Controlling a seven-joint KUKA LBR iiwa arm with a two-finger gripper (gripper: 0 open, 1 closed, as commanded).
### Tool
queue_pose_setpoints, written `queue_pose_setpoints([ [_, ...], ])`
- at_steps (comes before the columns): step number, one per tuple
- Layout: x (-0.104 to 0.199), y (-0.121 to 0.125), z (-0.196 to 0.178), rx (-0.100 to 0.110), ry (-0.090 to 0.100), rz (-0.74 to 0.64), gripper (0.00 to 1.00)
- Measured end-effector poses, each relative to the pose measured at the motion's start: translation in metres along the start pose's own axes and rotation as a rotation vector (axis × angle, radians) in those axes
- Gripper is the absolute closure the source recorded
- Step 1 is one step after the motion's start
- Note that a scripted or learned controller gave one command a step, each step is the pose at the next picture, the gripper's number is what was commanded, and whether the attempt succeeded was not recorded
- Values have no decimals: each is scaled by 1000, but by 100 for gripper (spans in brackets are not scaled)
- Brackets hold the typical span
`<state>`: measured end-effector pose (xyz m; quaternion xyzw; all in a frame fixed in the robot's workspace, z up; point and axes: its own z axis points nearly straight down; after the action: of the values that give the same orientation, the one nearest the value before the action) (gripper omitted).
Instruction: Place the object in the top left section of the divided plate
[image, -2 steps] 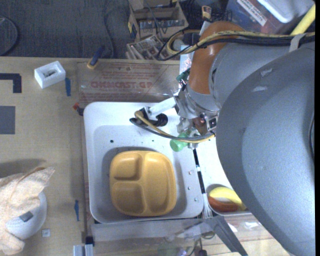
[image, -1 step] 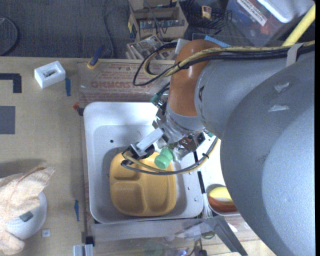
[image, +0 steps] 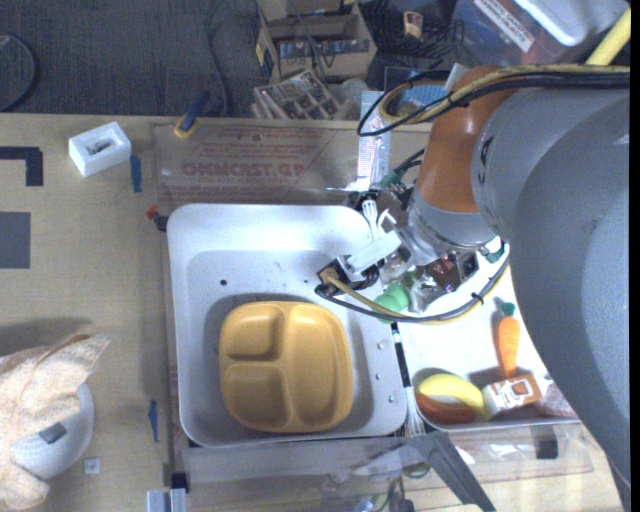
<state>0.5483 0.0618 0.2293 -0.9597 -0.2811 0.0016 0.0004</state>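
Camera view: gripper (image: 388, 285) hovering right of plate (image: 287, 366), grip state unreadable, green object (image: 393, 297) risking dropping short.

Wooden bench (image: 80, 260), two white bins (image: 195, 250) side by side, small white box (image: 99, 147)
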Motion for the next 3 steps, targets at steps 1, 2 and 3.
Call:
queue_pose_setpoints([
  [1,5,54,3,0,0,38,100],
  [2,78,71,-79,-1,2,-111,100],
  [3,44,-31,-41,2,-1,-210,100],
])
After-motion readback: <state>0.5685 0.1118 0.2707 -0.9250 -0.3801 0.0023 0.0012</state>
